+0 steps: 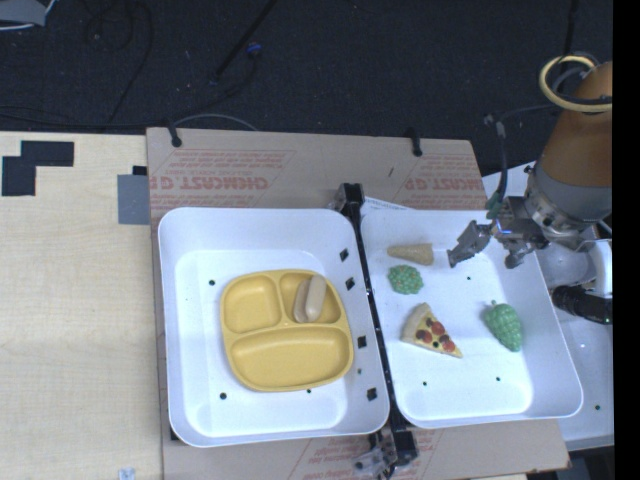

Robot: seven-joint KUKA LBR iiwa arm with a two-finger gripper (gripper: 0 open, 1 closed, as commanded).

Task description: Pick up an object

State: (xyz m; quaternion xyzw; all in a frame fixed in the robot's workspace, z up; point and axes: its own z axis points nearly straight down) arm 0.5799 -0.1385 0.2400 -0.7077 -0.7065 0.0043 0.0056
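Gripper [492, 241] hovered over the right bin [540, 388], fingers spread wide, nothing between them. Candidate picks lay loose for top-down access: pizza slice [432, 331], broccoli [405, 280], grapes [504, 326]. Hot dog [313, 298] sat in yellow tray [285, 358], left bin.

Left bin [190, 268]: yellow divided plate [286, 333], hot dog [311, 298] in upper right compartment. Right bin [540, 388]: pizza slice [432, 331], broccoli [405, 280], green grapes [504, 325], tan wedge [411, 253]. Gripper [492, 244] open above right bin, holding nothing.
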